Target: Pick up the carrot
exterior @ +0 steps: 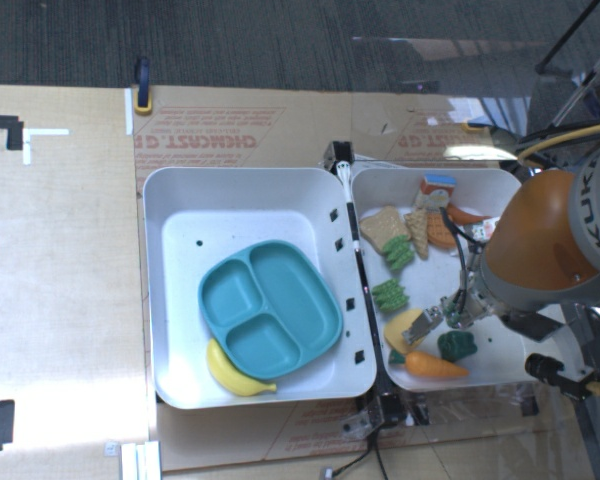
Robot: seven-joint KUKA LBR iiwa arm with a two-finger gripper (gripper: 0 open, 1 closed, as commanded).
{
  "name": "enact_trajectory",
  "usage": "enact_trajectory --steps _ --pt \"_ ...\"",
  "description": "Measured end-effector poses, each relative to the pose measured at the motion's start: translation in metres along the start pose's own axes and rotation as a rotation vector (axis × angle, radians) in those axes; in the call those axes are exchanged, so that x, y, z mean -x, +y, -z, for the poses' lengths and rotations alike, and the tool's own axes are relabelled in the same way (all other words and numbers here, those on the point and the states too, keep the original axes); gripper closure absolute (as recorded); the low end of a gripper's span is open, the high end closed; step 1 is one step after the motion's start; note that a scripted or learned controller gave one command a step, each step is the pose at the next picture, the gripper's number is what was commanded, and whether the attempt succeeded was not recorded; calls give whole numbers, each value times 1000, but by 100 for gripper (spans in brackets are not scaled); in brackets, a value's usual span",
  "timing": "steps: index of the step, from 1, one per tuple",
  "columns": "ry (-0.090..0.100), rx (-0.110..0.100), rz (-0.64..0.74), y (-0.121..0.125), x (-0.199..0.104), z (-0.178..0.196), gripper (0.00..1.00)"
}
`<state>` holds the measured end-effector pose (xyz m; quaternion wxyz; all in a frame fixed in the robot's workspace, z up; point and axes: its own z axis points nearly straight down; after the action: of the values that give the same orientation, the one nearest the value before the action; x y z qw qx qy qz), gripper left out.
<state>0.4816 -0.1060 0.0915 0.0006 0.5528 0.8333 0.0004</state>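
The orange carrot [437,366] lies on its side near the front edge of the right bin [500,368], pointing right. My gripper [440,320] hangs low over that bin, just behind the carrot and apart from it. Its fingers [423,327] stand open with nothing between them. A yellow toy [400,329] lies just to the gripper's left, and a dark green toy [457,345] sits between the gripper and the carrot. The arm's orange band [538,233] covers the bin's right part.
Several more toy foods lie at the back of the right bin: a bread slice [383,227], green pieces [389,294], an orange item [440,230]. The left bin [180,208] holds a teal divided plate [270,308] and a banana [235,371].
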Motion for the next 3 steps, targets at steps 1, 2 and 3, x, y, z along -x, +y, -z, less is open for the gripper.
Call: enact_trajectory --steps 1,2,3 --pt "0 0 -171 2 -3 0 0" --pt "-2 3 -178 4 -2 9 100" --pt "-2 2 -178 4 -2 9 0"
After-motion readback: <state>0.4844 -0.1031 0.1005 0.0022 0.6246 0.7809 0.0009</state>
